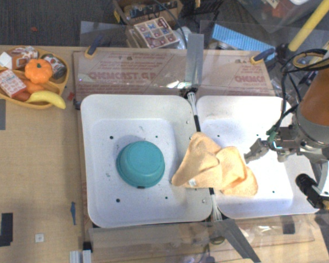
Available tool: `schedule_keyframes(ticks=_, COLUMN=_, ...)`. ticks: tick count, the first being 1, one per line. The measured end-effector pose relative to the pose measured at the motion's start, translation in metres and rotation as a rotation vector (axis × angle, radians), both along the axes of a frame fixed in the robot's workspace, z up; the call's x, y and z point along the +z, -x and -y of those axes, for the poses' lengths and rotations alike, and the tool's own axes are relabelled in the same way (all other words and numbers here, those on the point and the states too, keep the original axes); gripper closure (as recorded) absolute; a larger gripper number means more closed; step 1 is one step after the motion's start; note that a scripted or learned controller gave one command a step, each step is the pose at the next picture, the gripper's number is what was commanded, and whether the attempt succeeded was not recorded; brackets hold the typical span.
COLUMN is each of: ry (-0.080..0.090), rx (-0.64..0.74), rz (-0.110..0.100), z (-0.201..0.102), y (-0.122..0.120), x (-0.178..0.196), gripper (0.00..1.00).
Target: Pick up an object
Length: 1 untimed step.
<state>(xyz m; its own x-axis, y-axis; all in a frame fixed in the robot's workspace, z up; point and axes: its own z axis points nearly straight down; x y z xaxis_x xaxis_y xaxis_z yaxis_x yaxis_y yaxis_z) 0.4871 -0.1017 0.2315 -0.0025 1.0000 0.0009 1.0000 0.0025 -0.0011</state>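
Note:
A yellow cloth (216, 169) lies crumpled across the divider between the two white bins, partly in each. In the left bin (98, 119) a teal bowl (141, 164) rests upside down. My gripper (268, 152) hangs over the right bin (236, 119), just right of the cloth and apart from it. Its fingers (255, 149) stand open with nothing between them.
A basket of toy fruit (30, 81) sits on the bench at the far left. Cardboard panels (131, 75) stand behind the bins. Cables and a yellow pole (312, 21) crowd the upper right near the arm.

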Motion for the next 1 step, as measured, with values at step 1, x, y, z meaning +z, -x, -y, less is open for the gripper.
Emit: schedule_keyframes(ticks=1, ry=0.002, rx=0.098, rz=0.015, z=0.0083, y=-0.0158, x=-0.1413, gripper=0.00)
